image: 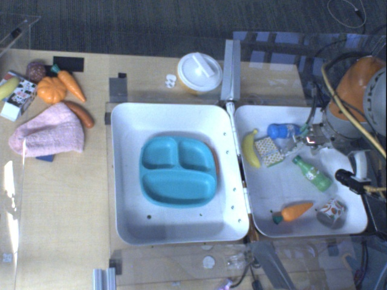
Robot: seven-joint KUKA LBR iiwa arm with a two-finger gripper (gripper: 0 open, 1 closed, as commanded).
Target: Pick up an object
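The right bin point(363, 222) serves as the landmark here: the gripper point(304, 139) hangs over its upper part, reaching in from the bin's right edge, with the grey arm point(357, 101) and its orange band behind it. The metal tip sits just beside a blue object point(279, 130), perhaps a small bottle or cup lying on its side, though the glare and clutter there make it hard to name. Whether the pincer is apart or together I cannot tell, since the tip is small and blurred against the cables, and nothing is plainly seen clamped in it. Along the bin's left wall lies a yellow banana point(250, 148), upright in the view, touching a patterned square packet point(268, 151) just to its right. Near the bin's middle a green bottle point(313, 174) lies tilted, below the gripper and apart from it. By the bin's lower wall rests an orange carrot point(292, 212), and in the lower right corner a small patterned box point(332, 212). Left of this bin, touching it along the shared rim, stands the left bin point(127, 162), which bears a blue divided tray point(178, 171)
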